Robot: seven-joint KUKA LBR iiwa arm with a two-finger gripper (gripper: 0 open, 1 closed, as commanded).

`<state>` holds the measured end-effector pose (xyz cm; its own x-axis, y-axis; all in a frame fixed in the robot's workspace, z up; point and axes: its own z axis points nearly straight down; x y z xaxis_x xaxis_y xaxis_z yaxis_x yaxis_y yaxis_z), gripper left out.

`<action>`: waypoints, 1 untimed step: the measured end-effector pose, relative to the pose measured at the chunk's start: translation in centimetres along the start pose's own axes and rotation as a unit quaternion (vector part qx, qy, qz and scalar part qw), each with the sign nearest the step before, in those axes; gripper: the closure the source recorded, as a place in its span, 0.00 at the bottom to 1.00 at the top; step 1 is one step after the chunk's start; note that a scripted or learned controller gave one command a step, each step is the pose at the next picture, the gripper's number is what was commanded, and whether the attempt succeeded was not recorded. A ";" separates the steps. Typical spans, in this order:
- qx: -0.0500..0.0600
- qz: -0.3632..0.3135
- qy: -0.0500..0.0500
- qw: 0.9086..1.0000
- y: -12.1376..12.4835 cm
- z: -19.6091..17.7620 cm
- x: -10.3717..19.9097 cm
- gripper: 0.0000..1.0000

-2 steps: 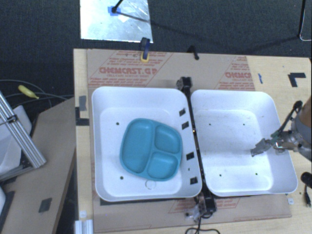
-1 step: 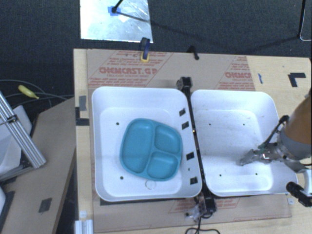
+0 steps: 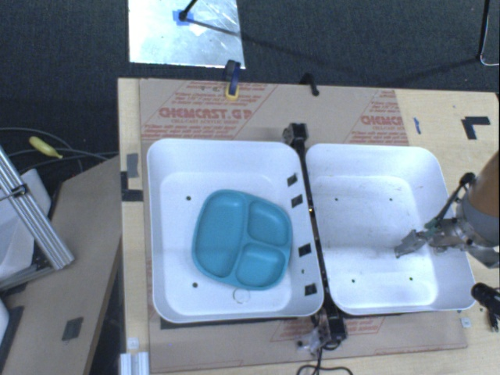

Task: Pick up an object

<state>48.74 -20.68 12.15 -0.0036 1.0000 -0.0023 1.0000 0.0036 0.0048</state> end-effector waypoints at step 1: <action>0.000 -0.001 0.000 1.000 0.1 -0.9 0.0 1.00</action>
<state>48.79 -20.68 13.03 -0.0062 1.0000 -0.0026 1.0000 0.0062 0.0057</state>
